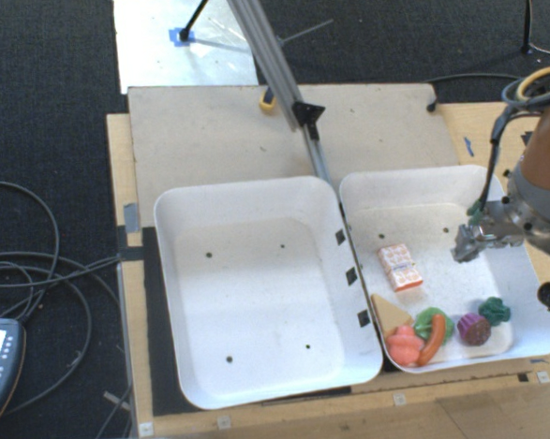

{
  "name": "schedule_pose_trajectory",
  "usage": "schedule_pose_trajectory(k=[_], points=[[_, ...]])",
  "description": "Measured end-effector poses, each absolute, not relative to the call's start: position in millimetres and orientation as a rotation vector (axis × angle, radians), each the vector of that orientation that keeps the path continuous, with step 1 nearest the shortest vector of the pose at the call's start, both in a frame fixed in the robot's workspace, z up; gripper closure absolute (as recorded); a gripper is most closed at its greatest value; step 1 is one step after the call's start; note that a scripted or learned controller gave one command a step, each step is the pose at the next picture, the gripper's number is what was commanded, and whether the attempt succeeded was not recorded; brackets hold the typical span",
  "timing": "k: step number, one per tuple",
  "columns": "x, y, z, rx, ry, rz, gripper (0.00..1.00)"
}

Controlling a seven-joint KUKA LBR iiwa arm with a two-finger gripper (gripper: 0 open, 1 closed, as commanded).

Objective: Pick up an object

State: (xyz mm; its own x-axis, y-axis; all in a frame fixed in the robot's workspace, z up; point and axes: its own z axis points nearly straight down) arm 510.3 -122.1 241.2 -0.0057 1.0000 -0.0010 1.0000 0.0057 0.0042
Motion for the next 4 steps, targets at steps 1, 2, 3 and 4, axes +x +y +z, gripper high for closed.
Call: schedule_pose_trajectory(k=[1, 2, 3, 4], points=[[534.8, -72.2, 229.7, 2.210, 2.232, 0.005, 1.00], [560.3, -21.1, 220.6, 2.209, 2.233, 0.005, 1.00], [574.8, 23.6, 217.9, 2.210, 2.232, 0.005, 1.00], [596.9, 74.2, 212.7, 2.209, 2.233, 0.006, 1.00]])
